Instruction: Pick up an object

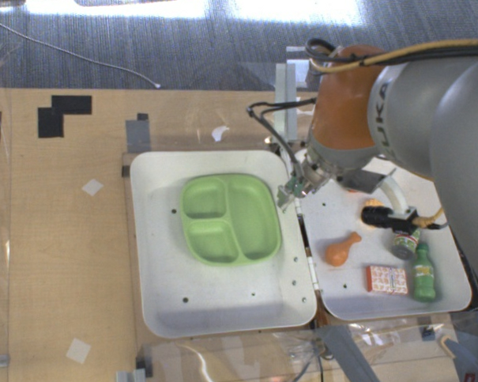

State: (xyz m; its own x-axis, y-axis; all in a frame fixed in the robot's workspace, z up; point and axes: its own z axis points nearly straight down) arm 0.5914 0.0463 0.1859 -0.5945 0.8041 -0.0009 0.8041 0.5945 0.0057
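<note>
While the grey arm (425, 99) reached in from three o'clock, the things to be picked lay in two white bins on the desk (59, 234). A green divided plate (228, 218) sat alone in the middle of the left bin (154, 229). In the right bin (343, 213) an orange drumstick-shaped toy (343, 249) lay near the centre. At its five o'clock was a small red-patterned box (386, 279). Just beside the box, at three o'clock, stood a green bottle (423, 272), with a small can (404, 244) close at the bottle's eleven o'clock. All four lay well apart from the pincer (290, 191), which hung over the seam between the bins, just off the plate's two o'clock edge. Nothing could be seen in its grip, and whether it was wide or narrow could not be told. The orange band (342, 102) rose at the pincer's one o'clock, the wrist pointing down and toward eight o'clock, and the arm's bulk covered the right bin's far corner.
</note>
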